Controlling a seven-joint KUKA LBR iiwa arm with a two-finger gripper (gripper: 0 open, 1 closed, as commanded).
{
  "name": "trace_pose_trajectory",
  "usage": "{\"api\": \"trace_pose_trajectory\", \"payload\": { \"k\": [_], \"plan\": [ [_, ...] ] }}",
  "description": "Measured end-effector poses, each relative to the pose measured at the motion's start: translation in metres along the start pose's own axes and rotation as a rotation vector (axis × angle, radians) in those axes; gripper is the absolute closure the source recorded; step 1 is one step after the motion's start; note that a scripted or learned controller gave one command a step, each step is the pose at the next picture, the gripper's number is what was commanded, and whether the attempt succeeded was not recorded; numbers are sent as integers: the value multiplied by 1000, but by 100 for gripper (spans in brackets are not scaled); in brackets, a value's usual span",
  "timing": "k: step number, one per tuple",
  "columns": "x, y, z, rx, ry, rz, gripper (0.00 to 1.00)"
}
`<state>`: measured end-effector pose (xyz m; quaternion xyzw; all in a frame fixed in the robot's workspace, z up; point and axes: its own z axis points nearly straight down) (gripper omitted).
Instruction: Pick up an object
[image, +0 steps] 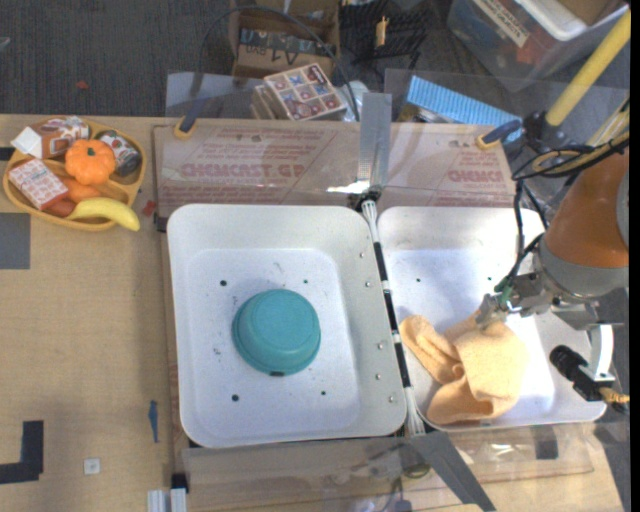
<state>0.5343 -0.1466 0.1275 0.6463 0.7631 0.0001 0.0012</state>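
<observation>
A teal bowl (277, 331) lies upside down in the middle of the left bin (200, 240). A crumpled yellow-orange cloth (470, 370) lies in the near part of the right bin (440, 250). My gripper (497, 305) reaches in from the right and hangs low at the cloth's upper right edge, close to or touching it. The arm's orange band (592, 225) sits above it.
A yellow dish (20, 190) of toy food, with a pumpkin and a banana, stands at the far left on the bench. Clear panels and boxes stand behind the bins. Black cables run along the arm at the right.
</observation>
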Motion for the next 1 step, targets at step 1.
{"api": "trace_pose_trajectory", "payload": {
  "k": [1],
  "plan": [
    [-29,23,-35,0,-1,133,100]
  ]
}}
